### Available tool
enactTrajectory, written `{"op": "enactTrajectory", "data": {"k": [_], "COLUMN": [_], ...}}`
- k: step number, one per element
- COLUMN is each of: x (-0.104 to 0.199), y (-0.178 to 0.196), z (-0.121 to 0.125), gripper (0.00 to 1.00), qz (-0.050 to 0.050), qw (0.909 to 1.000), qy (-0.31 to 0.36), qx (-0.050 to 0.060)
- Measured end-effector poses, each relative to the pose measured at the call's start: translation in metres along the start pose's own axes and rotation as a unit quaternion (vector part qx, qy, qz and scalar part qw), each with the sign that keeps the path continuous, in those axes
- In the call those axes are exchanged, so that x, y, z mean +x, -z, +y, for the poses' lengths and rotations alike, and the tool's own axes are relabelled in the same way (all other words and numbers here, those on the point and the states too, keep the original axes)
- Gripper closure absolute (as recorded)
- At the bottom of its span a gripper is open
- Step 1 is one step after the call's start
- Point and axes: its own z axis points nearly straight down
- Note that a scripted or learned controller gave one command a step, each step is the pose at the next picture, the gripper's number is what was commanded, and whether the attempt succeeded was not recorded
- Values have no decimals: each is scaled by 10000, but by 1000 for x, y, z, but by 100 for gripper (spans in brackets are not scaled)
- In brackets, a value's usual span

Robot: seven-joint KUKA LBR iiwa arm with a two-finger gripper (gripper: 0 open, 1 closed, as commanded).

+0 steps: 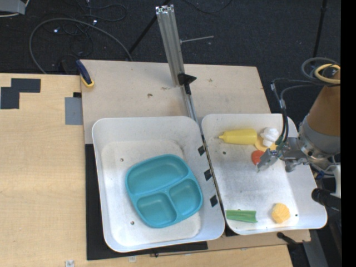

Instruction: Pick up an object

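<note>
My jaws low in right bin, beside red object; open/closed state indeterminate. Nothing lifted; pick pending.

I have one fixed camera, mounted above the surface and looking down at a slant. It sits far enough back to take in both white bins whole: the left bin lies near the middle of my picture, the right bin toward the right side. Beyond them the view reaches the far edge of the surface and the dark floor with its cables at the top. The arm enters from the right edge, cut off by the frame.
</note>
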Motion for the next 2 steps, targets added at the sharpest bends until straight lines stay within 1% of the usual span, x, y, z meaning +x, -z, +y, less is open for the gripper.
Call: {"op": "enactTrajectory", "data": {"k": [1,2], "x": [-1,-1], "y": [-63,-113], "z": [5,5], "gripper": [0,0], "qz": [3,-4], "qw": [10000,10000], "qy": [1,-8], "qx": [21,-10]}}
